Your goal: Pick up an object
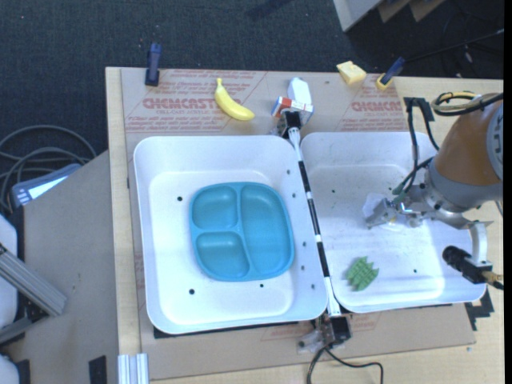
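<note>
Bright, even overhead light; white bins (232, 154) nearly overexposed, shadows soft, floor (56, 46) dim, focus slightly soft throughout.

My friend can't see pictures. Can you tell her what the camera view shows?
A grey robot arm's gripper hangs low in the right white bin, above a small green leafy object on its floor. The left white bin holds a blue divided plastic plate, and a yellow toy banana lies behind it.
</note>
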Robot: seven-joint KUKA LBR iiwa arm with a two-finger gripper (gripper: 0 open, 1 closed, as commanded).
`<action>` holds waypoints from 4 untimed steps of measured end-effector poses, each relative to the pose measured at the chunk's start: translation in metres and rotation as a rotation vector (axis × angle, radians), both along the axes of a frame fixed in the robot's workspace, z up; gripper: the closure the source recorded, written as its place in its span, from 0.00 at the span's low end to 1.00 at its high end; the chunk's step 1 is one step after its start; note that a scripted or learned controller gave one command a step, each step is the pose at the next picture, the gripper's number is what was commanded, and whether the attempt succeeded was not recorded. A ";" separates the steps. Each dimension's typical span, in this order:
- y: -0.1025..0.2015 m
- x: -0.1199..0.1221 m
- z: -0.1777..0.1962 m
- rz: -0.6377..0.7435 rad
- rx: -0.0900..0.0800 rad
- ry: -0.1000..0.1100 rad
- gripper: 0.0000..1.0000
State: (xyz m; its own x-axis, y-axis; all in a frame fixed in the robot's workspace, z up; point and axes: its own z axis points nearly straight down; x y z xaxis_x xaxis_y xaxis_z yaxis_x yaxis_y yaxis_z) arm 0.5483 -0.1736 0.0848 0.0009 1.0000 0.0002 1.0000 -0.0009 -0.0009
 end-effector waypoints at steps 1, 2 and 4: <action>0.066 0.051 0.021 0.003 0.001 -0.003 0.00; 0.062 0.010 0.079 0.001 0.000 0.000 0.00; 0.069 0.051 0.000 0.003 0.000 -0.005 0.00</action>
State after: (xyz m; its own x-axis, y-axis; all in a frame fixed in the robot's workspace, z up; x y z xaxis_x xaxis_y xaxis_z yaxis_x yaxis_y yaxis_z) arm 0.5993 -0.1049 0.0852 -0.0019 1.0000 0.0006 1.0000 0.0019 0.0041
